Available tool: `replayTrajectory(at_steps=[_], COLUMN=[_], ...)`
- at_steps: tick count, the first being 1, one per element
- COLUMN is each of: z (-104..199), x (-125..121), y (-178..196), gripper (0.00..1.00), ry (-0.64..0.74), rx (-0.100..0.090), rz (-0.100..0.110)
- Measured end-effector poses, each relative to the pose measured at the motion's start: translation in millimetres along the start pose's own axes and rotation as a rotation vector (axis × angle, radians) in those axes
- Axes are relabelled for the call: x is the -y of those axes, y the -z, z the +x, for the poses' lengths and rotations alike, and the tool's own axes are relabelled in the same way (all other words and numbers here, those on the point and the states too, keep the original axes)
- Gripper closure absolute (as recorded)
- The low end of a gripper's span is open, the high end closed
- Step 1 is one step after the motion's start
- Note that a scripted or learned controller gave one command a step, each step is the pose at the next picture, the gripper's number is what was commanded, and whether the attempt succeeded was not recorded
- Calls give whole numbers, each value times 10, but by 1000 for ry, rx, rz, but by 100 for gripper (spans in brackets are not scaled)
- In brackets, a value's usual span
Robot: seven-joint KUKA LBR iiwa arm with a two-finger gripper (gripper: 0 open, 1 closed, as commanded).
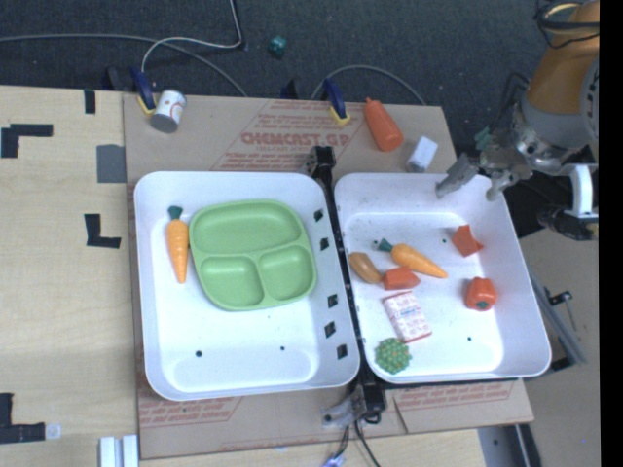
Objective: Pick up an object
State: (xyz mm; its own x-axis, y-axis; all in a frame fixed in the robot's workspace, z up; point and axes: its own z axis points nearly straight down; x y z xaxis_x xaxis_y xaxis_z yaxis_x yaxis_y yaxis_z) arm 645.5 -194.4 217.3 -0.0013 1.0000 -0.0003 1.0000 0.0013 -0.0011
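Note:
My gripper (474, 180) hangs over the back right corner of the right bin (438, 358), open, with nothing between its fingers. Below it in that bin lie a small red block (466, 240), a red pepper (479, 293), a carrot (417, 259), a tan potato-like piece (365, 267), a small red-orange piece (400, 279), a pink and white packet (405, 316) and a green broccoli head (392, 356). The red block is the closest to the gripper, a little toward the front.
The left bin (234, 368) holds a green divided plate (253, 253) and a carrot (177, 244) along its left side. Behind the bins on the cardboard lie an orange bottle-shaped toy (383, 125), a small white cube (422, 152) and a small can (168, 109).

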Motion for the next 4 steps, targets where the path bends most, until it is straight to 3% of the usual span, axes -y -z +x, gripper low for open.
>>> replayTrajectory(at_steps=[1, 2, 3, 4], z=[674, 555, 186, -300], x=[192, 698, -189, 149], y=[-1310, -1306, -1302, -894], gripper=[0, 0, 0, 0], ry=[1, 0, 1, -1], rx=[-1, 2, 3, 2], rz=[-3, -6, -7, -2])
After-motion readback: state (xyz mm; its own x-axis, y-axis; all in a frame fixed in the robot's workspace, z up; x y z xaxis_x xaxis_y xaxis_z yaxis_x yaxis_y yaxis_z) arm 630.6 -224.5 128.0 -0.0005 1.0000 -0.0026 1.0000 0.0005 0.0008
